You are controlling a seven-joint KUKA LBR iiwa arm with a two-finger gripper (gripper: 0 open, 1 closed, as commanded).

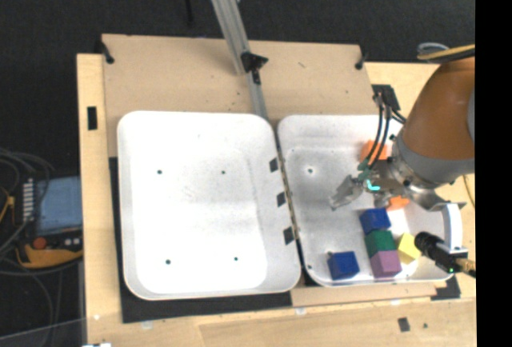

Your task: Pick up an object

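My gripper [344, 195] hangs over the middle of the right bin [320, 145], open, with nothing between its fingers. Bare white floor lies beneath it. Just right of it are a blue block [374, 221], a green block [381, 241], a purple block [386, 262] and a yellow block [408, 247], packed together at the bin's front right. Another blue block [344, 264] sits alone near the front wall. An orange piece [373, 150] shows behind the wrist, and a second orange piece [398, 200] is partly hidden under the arm.
The left bin [200, 201] lies beside the right one, with small clips along the shared wall [284, 197]. A slanted metal bar [228, 9] rises at the back. The grey and orange arm [440, 129] covers the right bin's right side.
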